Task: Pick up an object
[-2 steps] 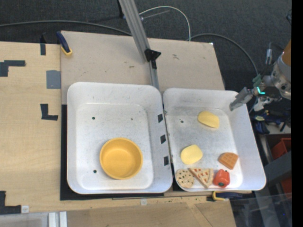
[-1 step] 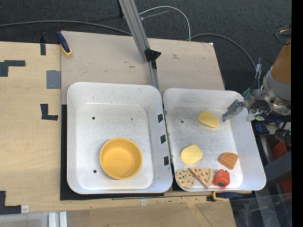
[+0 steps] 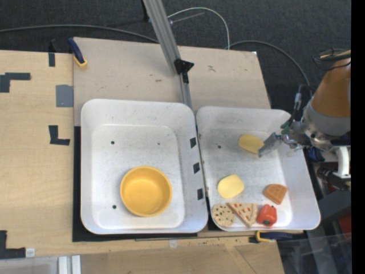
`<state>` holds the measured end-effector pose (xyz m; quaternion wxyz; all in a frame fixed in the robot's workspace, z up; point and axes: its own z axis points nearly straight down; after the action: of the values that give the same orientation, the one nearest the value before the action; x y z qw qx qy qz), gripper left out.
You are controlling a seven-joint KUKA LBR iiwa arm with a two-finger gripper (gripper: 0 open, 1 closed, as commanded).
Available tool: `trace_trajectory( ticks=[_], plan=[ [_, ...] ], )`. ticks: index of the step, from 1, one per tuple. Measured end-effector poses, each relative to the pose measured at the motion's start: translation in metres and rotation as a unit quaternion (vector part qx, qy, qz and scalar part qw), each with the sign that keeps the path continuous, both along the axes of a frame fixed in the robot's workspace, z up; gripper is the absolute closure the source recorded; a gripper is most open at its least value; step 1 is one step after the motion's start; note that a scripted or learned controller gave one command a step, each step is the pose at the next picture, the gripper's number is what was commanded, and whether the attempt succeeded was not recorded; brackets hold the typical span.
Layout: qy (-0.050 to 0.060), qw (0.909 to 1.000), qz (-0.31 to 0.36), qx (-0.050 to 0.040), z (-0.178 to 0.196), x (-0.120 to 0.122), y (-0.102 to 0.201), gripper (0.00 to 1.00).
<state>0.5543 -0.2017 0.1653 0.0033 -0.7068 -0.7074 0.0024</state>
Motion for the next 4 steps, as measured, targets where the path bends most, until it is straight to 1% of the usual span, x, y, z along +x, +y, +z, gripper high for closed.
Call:
trace_trajectory(
  ticks=[1, 2, 3, 4],
  plan=[
    [0.000, 1.0000, 0.000, 0.0001, -0.055, -0.012, 0.001, 0.00],
    [-0.003, 1.0000, 0.001, -0.0003, -0.042, -0.010, 0.001, 1.00],
    [-0.007, 1.0000, 0.000, -0.0018, 0.019, -0.003, -0.003, 1.00],
    [-0.006, 1.0000, 0.000, -0.0014, 0.059, -0.002, -0.002, 1.00]
  ],
)
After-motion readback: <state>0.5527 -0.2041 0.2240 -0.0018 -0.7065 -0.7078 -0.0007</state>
